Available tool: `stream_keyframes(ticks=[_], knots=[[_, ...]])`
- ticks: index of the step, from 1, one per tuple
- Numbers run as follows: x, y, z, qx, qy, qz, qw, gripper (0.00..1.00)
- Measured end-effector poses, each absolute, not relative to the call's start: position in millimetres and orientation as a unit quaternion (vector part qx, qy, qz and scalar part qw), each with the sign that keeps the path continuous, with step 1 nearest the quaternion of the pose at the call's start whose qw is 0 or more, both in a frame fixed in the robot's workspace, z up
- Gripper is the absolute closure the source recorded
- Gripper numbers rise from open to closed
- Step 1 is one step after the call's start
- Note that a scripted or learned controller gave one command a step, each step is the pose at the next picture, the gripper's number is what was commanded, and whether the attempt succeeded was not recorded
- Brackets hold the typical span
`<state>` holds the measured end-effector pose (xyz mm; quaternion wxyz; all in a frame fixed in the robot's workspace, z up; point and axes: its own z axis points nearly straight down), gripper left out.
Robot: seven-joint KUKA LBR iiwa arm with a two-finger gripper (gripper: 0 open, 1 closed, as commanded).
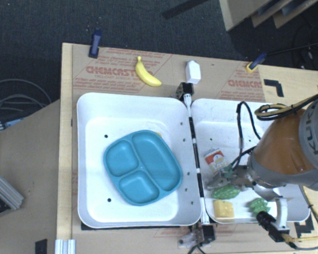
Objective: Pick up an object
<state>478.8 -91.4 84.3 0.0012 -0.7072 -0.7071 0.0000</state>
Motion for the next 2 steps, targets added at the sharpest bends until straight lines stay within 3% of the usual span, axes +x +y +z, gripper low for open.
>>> stream_keyframes(ticks=[2], knots=[[478.9,-92.1,84.2,-0.707,-0.707,-0.0002,0.0,0.0]])
